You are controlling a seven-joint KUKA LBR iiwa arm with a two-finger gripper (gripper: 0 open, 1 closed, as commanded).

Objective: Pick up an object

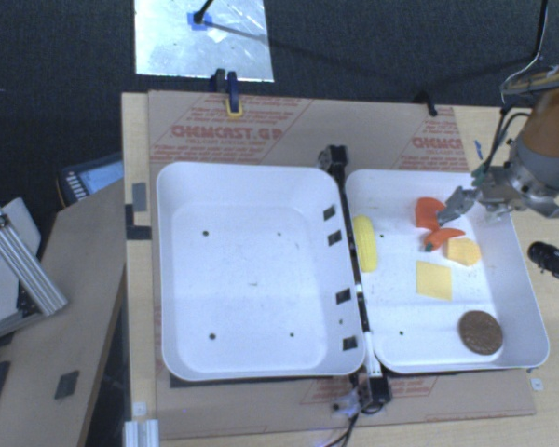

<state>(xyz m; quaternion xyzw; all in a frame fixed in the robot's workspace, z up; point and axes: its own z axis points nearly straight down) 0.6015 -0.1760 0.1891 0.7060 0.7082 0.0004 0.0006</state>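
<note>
The right bin (pixel 512 250) holds several small objects: an orange piece (pixel 428 211) near the back, a smaller orange bit (pixel 440 238) below it, a yellow chunk (pixel 464 251), a flat yellow square (pixel 435 280), a yellow corn cob (pixel 365 242) along the left wall, and a brown round disc (pixel 481 331) at the front. My gripper (pixel 453 207) reaches in from the right, its tip just right of the orange piece and above the yellow chunk. Nothing shows between its fingers.
The left bin (pixel 252 268) stands beside the right one, joined by a black clamp strip (pixel 347 259). A blue and yellow clamp (pixel 230 91) sits at the bench's back edge. A foil sheet (pixel 203 26) lies behind the bench.
</note>
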